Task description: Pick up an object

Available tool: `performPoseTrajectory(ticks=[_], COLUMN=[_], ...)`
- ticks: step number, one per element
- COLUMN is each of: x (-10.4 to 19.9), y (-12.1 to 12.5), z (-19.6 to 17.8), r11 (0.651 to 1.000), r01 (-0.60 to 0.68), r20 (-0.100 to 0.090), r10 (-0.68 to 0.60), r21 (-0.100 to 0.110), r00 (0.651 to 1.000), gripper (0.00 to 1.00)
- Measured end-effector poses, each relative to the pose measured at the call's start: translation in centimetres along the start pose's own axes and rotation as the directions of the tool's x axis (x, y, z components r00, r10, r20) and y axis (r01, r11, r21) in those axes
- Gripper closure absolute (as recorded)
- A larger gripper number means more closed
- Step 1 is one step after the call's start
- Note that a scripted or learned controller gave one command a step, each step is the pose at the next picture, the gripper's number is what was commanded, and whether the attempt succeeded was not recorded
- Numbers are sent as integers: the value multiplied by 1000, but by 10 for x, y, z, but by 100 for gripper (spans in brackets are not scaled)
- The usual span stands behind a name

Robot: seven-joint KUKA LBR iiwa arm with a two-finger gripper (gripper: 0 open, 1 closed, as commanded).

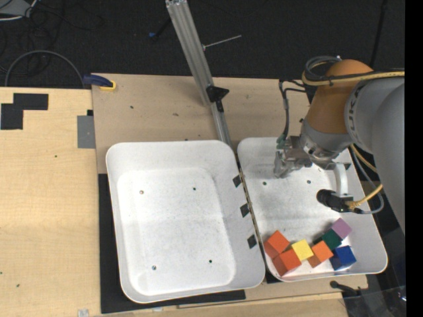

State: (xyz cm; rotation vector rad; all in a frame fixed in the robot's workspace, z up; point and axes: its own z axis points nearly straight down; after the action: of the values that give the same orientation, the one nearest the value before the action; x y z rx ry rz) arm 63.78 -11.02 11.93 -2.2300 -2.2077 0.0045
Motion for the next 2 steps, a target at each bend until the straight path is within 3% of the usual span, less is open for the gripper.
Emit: performPoseTrajectory(ticks=[1, 2], x=[0, 0], y=[0, 0], z=[1, 1], r11=[1000, 1000], r01=[-2, -3], r20=[0, 0], r10=[2, 3], r21=[0, 0], r00=[1000, 1000], gripper=[0, 0])
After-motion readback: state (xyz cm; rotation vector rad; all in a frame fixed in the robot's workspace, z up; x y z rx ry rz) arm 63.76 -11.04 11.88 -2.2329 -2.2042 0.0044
